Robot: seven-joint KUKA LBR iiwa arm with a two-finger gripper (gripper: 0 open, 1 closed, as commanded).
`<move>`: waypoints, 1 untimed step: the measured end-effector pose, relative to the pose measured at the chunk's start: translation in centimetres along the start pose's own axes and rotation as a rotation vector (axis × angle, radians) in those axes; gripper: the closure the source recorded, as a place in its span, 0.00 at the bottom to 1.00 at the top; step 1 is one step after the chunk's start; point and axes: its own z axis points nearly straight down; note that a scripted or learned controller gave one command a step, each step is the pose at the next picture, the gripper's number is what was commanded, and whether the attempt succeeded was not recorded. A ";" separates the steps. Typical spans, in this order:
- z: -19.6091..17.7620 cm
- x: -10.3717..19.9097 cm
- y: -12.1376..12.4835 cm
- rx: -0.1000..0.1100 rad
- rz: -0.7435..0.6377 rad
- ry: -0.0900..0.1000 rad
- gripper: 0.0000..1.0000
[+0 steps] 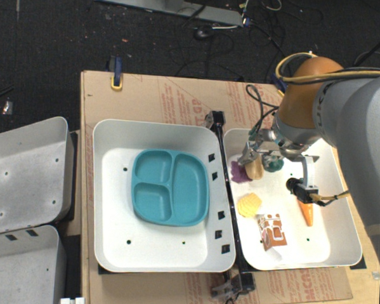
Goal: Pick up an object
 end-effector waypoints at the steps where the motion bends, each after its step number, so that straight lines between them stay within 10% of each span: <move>1: -4.3 -0.2 0.2 -0.002 0.000 0.000 1.00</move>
